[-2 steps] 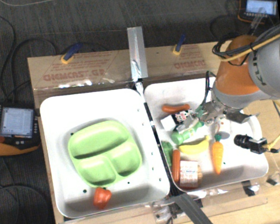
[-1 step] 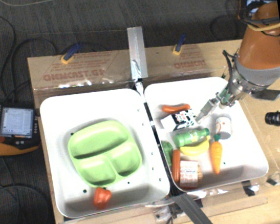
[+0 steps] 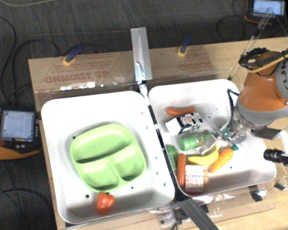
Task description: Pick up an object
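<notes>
Camera view: gripper [image 3: 226, 136] low in right white bin [image 3: 258, 173], beside clear green-capped plastic bottle [image 3: 194, 142], yellow banana [image 3: 202, 158] and orange carrot [image 3: 220, 159]; finger state cannot tell. Bottle likely light, slippery; grasp mid-body across its width.

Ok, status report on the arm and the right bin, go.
Gripper low in right bin, among the pile. Carrot, banana, green bottle crowd right beside it. Nothing seen lifted.

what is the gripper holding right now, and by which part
It cannot be told. The gripper sits low in the right white bin among the green bottle, yellow banana and orange carrot, but no object shows between its fingers.
</notes>
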Robot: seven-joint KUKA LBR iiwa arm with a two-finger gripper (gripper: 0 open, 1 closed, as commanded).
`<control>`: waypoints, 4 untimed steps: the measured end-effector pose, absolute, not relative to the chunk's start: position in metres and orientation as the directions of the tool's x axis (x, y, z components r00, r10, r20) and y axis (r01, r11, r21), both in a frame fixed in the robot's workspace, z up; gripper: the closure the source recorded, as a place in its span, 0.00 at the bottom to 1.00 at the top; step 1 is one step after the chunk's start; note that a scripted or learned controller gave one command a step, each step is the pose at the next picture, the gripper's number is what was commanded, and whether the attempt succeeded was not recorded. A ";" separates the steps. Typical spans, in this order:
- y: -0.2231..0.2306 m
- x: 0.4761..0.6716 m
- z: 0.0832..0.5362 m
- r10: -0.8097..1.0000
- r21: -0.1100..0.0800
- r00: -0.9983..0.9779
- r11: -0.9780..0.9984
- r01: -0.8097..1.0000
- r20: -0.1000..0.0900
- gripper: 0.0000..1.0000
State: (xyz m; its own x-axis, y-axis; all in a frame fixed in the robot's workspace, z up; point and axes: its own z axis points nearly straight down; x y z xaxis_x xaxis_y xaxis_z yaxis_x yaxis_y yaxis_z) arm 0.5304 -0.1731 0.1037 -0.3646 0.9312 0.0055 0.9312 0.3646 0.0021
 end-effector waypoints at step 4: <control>0.022 0.606 0.252 0.749 0.001 -0.662 0.662 0.749 0.000 1.00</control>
